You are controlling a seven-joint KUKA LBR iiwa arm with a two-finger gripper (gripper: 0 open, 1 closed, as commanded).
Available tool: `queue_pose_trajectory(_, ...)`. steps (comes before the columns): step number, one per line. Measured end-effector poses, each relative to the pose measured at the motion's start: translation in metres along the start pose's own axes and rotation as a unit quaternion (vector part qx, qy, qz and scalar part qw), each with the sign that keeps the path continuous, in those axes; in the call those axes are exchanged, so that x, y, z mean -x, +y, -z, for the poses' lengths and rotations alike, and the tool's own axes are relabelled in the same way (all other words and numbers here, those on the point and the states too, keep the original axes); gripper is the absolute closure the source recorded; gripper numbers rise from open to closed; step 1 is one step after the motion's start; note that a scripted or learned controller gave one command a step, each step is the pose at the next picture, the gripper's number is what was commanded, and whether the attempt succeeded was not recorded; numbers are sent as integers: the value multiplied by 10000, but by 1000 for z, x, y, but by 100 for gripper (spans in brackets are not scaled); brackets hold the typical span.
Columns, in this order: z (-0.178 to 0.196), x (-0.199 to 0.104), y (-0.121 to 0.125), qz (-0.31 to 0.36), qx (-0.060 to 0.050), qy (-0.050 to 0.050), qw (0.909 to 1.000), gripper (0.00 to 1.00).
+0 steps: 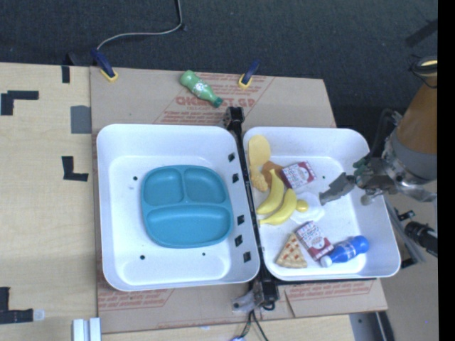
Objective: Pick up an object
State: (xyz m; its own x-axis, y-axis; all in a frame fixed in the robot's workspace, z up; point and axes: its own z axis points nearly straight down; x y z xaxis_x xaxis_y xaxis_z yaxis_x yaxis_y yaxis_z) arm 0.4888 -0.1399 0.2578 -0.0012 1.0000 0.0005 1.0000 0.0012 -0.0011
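In the right bin (355, 142) six objects can be counted: one banana (279, 206), one yellow chip-like piece (259, 152) partly overlapped by it, two red-and-white packets (298, 175), one pizza slice (291, 251) and one blue bottle (346, 251). The gripper (335, 189) is seen hovering over the bin's right part, nothing caught between its fingers; how far they are parted cannot be told. One blue divided plate (187, 206) is set in the left bin (114, 190). One green bottle (200, 88) is left on the cardboard beyond.
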Motion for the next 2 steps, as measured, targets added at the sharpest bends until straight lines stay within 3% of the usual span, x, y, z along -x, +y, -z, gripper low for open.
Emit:
queue_pose_trajectory(1, -137, -12, 77, -3, -14, 3, 10000, 0)
queue_pose_trajectory(2, -165, -43, 122, -3, 74, -14, 10000, 0)
